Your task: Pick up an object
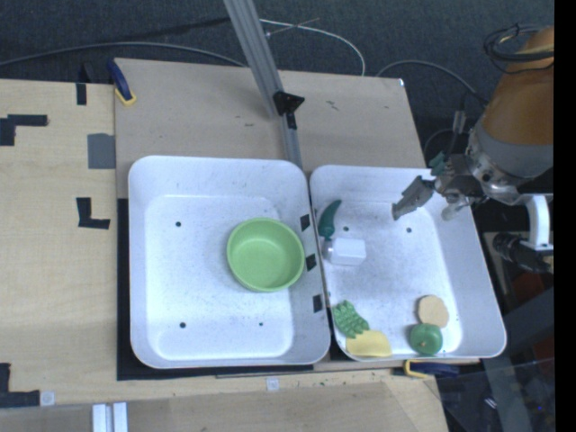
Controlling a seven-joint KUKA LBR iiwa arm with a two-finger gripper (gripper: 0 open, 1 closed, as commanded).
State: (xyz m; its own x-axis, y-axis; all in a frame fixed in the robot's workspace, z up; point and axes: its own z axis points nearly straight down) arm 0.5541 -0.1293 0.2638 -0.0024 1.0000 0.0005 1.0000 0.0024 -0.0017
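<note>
Poised above the right bin (468, 241), the gripper (432, 203) hangs over its far right part with two grey fingers (409, 198) spread apart and nothing between them, so it is released and carrying no load. Behind it the grey arm with its orange band (526, 88) reaches in over that bin's far right corner. Everything loose sits lower down in the same bin: a small white block (346, 250) lies near its left wall, about halfway along, with a dark green curved piece (328, 216) just beyond it, touching or nearly touching. Along the near wall a leafy green toy (348, 317) lies just beside a yellow wedge (370, 344), and toward the near right corner a tan round piece (433, 310) sits just above a green round fruit (425, 338). All of these lie well apart from the gripper. Left of the right bin, the left bin (162, 241) holds a light green bowl (265, 255), upright, toward its right side.
</note>
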